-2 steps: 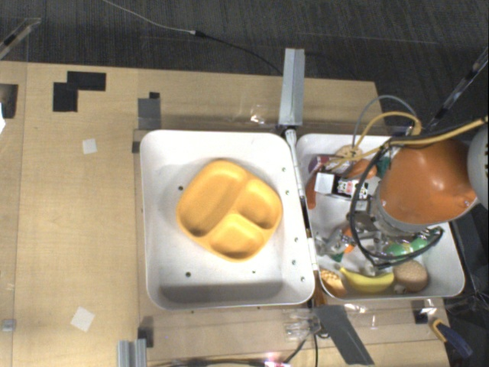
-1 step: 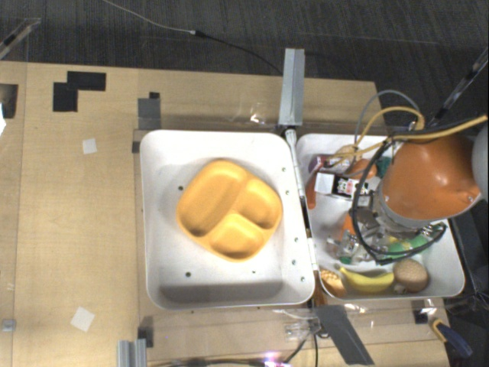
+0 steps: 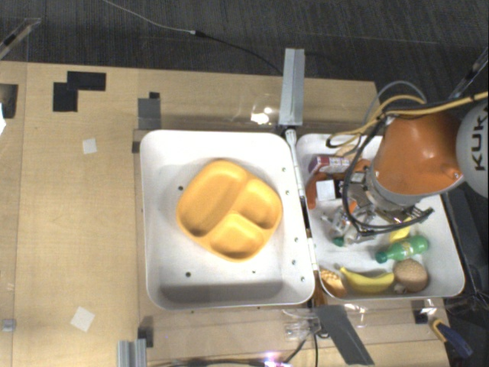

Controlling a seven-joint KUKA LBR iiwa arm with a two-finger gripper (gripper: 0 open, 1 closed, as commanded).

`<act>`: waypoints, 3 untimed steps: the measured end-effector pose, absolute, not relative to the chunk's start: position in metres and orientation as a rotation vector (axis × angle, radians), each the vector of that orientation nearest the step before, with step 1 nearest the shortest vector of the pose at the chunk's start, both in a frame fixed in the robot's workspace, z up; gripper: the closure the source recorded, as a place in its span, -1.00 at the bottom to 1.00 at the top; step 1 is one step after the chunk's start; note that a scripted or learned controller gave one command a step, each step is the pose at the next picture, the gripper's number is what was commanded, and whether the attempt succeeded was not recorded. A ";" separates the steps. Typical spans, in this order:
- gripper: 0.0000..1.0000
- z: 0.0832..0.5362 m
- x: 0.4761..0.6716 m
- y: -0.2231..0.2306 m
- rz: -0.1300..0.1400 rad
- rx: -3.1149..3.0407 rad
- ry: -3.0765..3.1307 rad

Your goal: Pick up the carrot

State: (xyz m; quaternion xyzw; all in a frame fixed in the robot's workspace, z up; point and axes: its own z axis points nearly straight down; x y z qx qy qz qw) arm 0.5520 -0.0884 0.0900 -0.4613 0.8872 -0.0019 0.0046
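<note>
An orange, carrot-like piece (image 3: 330,278) lies in the front left corner of the right bin (image 3: 457,280), touching the left end of a banana (image 3: 368,280). I cannot tell its full shape. My gripper (image 3: 342,228) hangs low over the middle left of that bin, below the orange-banded wrist (image 3: 416,159). It is a short way behind the orange piece and apart from it. The wrist hides much of the bin's middle, and I see nothing held.
A yellow divided plate (image 3: 229,209) sits in the left bin (image 3: 164,281). The right bin also holds a green bottle (image 3: 403,248), a brown round fruit (image 3: 411,274) and a dark red packet (image 3: 332,163) at the back. Cables loop off the wrist.
</note>
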 end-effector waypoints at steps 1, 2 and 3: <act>1.00 0.090 0.645 -0.137 -0.008 -1.337 2.830; 1.00 0.088 0.657 -0.098 0.002 -1.846 2.556; 1.00 0.099 0.656 -0.100 0.006 -1.835 2.566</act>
